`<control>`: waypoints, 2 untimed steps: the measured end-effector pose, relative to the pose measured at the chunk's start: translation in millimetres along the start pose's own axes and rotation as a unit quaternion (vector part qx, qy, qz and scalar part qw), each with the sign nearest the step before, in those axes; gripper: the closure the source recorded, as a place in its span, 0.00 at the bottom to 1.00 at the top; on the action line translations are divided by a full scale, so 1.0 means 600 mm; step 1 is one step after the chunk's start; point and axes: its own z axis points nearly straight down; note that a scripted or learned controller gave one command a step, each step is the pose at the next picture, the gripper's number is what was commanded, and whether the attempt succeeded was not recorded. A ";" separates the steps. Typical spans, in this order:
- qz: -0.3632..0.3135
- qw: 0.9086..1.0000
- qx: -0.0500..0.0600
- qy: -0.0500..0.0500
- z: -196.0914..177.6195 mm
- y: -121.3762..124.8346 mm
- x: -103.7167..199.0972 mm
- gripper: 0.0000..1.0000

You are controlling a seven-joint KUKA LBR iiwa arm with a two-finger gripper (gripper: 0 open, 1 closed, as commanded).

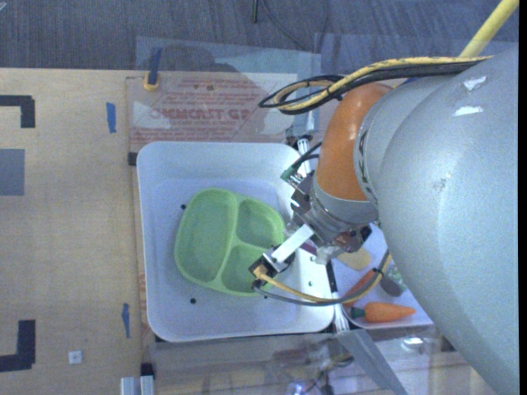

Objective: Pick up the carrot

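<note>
From my seat, the left bin (156, 220) holds the green plate (226, 241), a three-part dish lying flat, and I'll place everything else off that plate. Just past the plate's right edge, over the wall between the bins, hangs the gripper (336, 245), tucked under the orange wrist band. The arm's bulk covers it, so I cannot tell how far open the claw is or whether it has anything in it; I see no carrot at it. Further right of the plate and a little nearer the camera, the carrot (389, 311) lies on the floor of the right bin (395, 326), close to the near rim and well apart from the plate. Its long axis runs roughly parallel to that near rim, almost straight away from the plate. The thick end, with what looks like a green stub, seems to point back toward the plate, and the taper points away under the arm. As I judge it, the step in hand is the approach. I'd carry the claw away from the plate and toward the near rim until it sits over the carrot's thick half. Then I'd turn the wrist so the jaws close across the long axis, and come straight down. A slim orange-red piece (361, 282) lies between plate and carrot, and I'd keep clear of it.
</note>
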 end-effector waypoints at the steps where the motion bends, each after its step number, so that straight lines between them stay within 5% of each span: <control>1: 0.049 0.999 0.001 -0.001 -0.024 -0.049 -0.013 1.00; 2: -0.001 1.000 0.000 0.000 -0.009 -0.126 0.062 1.00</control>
